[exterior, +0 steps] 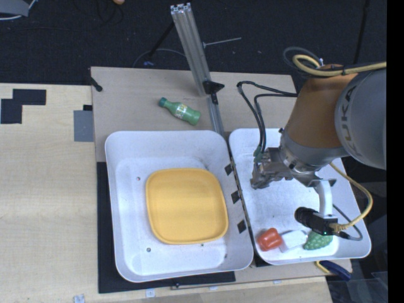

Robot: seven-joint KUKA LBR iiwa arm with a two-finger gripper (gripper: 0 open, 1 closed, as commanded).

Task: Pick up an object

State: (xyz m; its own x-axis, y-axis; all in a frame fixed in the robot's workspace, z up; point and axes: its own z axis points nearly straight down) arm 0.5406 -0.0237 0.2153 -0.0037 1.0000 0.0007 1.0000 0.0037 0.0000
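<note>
Hand (264, 177) hovers over the right white bin (353, 245), grip unclear; small red plastic pepper-like toy (270, 238) looks light, smooth, best pinched across its middle.

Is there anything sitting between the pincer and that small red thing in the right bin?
Nothing visible does. The pincer hangs over the right white bin near its left wall, and only bare bin floor lies between it and the small red object. The green object sits off to the side.

The arm (328, 122) covers much of the right bin (249, 145). The gripper (262, 177) is too dark to read. The green object (314, 242) is partly hidden.
</note>
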